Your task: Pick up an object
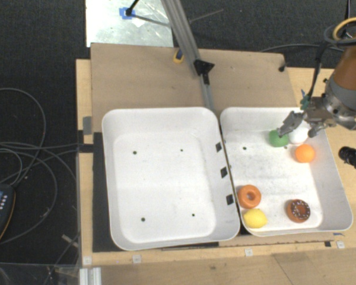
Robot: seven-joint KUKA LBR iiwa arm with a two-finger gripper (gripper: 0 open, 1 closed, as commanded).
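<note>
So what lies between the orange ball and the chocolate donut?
In the camera view, only bare white bin floor lies between the orange ball and the chocolate donut.

The grey arm reaches in from the right, its tool (301, 127) lowered, fingers spread apart.

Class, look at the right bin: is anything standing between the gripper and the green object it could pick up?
Nothing visible does. The gripper sits directly over the green object and a white object beside it; the orange ball lies apart, nearer the camera.
</note>
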